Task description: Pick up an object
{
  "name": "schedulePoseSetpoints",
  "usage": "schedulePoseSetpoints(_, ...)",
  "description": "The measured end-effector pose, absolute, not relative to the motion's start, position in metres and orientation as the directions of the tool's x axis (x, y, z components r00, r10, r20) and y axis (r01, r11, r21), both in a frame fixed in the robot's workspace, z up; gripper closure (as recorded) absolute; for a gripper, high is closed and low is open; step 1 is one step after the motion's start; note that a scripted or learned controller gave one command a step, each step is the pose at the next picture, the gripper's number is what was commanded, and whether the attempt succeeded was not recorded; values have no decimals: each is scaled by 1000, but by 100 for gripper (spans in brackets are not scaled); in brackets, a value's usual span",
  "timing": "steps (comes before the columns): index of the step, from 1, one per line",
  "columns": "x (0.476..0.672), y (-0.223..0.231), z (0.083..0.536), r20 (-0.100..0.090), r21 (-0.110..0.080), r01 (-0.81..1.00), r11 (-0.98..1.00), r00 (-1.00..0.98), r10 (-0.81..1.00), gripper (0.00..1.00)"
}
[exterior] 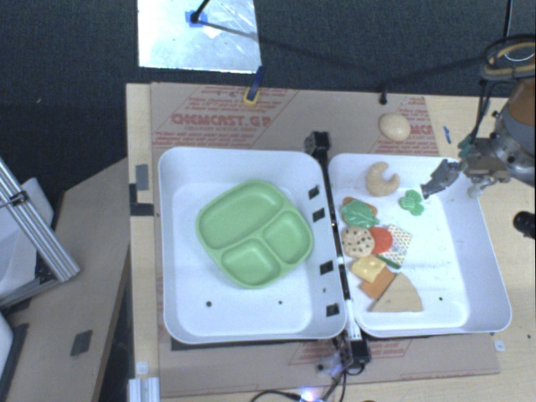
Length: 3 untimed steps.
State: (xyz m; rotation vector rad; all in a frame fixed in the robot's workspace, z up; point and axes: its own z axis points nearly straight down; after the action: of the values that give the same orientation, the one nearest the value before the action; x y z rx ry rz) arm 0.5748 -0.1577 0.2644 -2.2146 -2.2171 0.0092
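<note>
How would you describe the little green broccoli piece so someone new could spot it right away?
Look in the right bin, toward its upper half, just below the robot's hand. The broccoli piece lies by itself, right of the tan croissant. It is small, bright green and lobed, apart from the pile of toy food.

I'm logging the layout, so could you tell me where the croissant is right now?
The croissant lies in the right bin, near its back left corner, above the green pepper and left of the small broccoli.
</note>
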Motion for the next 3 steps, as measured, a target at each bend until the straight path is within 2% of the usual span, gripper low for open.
schedulePoseSetpoints(1, 577, -157, 271, 0, 2, 1000, 4, -4, 1000, 0)
schedulePoseSetpoints(2, 581, -164, 213, 0, -2, 1000, 1, -1, 1000, 0)
schedulePoseSetpoints(3, 573, -157, 159, 1, -2, 1000, 1, -1, 1000, 0)
